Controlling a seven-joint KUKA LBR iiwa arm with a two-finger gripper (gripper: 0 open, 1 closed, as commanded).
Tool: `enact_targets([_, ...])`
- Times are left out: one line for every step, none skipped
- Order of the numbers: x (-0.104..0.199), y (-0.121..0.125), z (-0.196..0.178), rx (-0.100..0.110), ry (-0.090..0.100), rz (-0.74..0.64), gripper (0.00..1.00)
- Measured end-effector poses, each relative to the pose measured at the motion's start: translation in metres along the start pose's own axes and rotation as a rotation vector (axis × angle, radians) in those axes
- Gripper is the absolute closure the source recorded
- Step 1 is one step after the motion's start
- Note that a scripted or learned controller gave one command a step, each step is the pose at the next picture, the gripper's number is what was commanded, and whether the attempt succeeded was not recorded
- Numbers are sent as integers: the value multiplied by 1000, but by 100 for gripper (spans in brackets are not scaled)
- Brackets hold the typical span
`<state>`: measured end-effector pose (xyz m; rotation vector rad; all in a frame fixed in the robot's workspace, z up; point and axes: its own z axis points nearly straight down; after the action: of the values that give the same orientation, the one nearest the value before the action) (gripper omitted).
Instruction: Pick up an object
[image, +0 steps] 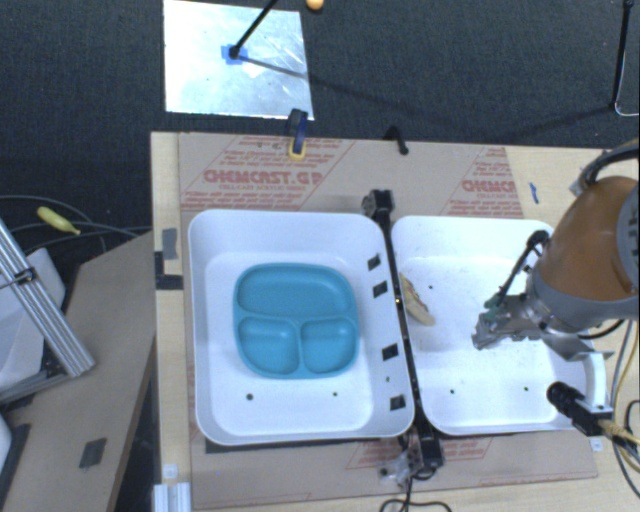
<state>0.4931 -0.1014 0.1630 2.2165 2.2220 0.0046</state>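
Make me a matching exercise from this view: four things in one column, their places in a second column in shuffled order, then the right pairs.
Things:
1. blue divided plate
2. small tan object
3. gripper
4. yellow-handled clamp

Places:
A. over the middle of the right bin
B. at the far edge of the bench, beyond both bins
C. in the left bin
D. in the right bin, close to the wall it shares with the left bin

Pairs: 1-C, 2-D, 3-A, 4-B
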Motion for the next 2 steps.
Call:
enact_targets([99, -5, -39, -1, 3, -12, 100])
enact_targets([172, -6, -43, 3, 4, -10, 100])
